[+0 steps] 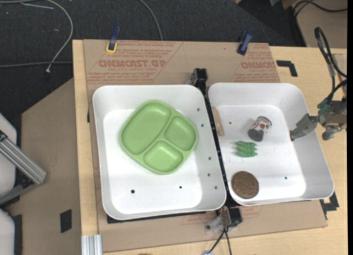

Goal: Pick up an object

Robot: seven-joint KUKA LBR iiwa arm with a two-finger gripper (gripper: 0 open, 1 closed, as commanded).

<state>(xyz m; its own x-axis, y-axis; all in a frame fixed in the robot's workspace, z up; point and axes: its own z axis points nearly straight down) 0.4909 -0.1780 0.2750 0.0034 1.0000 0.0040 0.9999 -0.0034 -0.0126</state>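
Observation:
The right bin (292, 102) holds a small grey, white and red object (259, 128), a green leafy piece (246, 149), a brown round disc (245, 185) near the front rim, and a tan stick (218, 122) along its left wall. My gripper (315, 131) hovers over the right bin's right rim, to the right of these objects and apart from all of them. It is open, with nothing between its fingers.
The left bin (110, 154) holds a green divided plate (159, 136). A black divider (212, 138) runs between the bins. Clamps (113, 38) pin the cardboard at the back. Cables hang at the far right (331, 60).

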